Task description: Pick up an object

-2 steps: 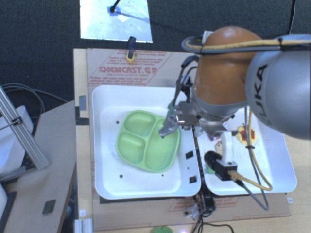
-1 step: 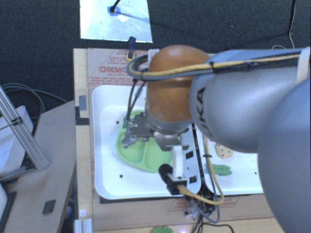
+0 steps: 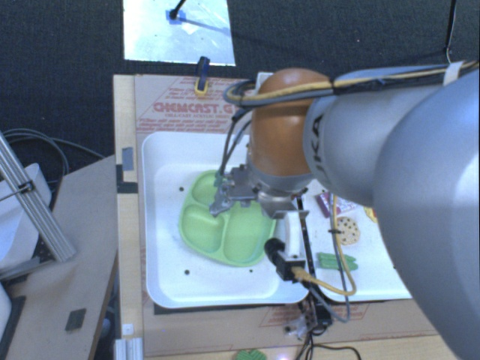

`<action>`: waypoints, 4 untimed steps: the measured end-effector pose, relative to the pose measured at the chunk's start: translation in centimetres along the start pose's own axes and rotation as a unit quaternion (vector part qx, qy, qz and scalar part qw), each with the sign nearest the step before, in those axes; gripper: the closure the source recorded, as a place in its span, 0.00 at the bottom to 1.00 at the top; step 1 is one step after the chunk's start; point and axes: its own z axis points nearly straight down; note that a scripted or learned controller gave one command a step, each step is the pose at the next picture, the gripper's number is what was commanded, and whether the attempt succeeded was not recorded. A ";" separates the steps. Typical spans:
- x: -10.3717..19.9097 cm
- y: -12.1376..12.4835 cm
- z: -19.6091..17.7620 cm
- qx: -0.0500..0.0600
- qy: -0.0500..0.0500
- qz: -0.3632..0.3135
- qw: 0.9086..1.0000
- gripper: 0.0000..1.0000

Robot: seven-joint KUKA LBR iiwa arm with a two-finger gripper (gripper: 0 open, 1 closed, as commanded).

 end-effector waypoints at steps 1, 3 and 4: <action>5.8 -4.0 -2.0 -0.001 0.002 -0.007 1.000 0.00; -7.3 -3.6 1.7 -0.003 0.001 0.000 1.000 0.00; -15.5 -0.3 1.9 -0.003 -0.001 0.002 1.000 0.00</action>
